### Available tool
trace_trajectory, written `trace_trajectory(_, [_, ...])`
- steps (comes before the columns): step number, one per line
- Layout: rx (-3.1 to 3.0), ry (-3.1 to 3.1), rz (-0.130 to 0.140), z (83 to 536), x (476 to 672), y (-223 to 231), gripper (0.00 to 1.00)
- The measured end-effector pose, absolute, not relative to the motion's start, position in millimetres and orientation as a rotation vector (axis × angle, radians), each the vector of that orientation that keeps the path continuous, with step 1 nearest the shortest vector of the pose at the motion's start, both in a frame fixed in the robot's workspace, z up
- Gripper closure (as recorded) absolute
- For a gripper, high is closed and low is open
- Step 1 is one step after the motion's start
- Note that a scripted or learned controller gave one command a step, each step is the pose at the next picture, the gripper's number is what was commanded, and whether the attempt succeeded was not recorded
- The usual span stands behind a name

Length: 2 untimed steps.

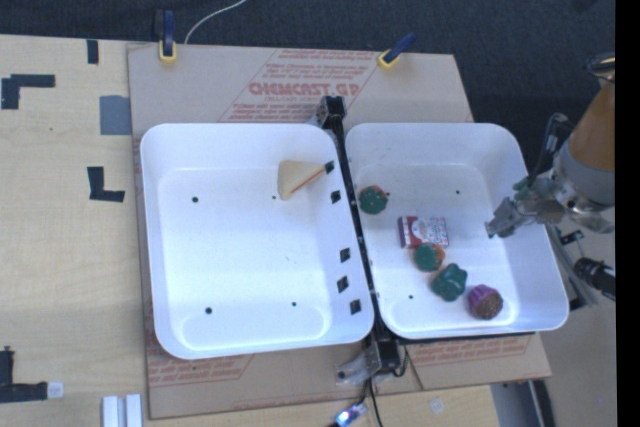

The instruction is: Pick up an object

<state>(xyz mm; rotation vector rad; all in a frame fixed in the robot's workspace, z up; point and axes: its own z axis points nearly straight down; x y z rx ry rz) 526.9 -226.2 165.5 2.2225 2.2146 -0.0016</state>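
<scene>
The right bin point(500, 150) holds a green round toy point(373, 200), a red and white packet point(424, 231), a small teal and orange piece point(428, 257), a green toy point(449, 283) and a purple toy point(485, 301). A tan wedge point(297, 178) lies in the left bin point(170, 215) near the divider. My gripper point(503, 220) hovers over the right bin's right side, apart from every object, to the right of the packet. Nothing shows between its fingers.
The two bins stand on a cardboard sheet point(300, 85) held by a yellow clamp point(166, 43) and a blue-yellow clamp point(396, 51) at the back. A black divider strip point(345, 225) runs between the bins. A white cable point(225, 10) trails behind.
</scene>
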Motion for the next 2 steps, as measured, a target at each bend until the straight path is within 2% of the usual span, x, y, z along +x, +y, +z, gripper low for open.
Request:
trace_trajectory(1, [2.209,2.214,0.011,313.9,492.2,-198.1,1.00])
trace_trajectory(2, [2.204,2.216,0.017,519.0,484.5,-123.6,1.00])
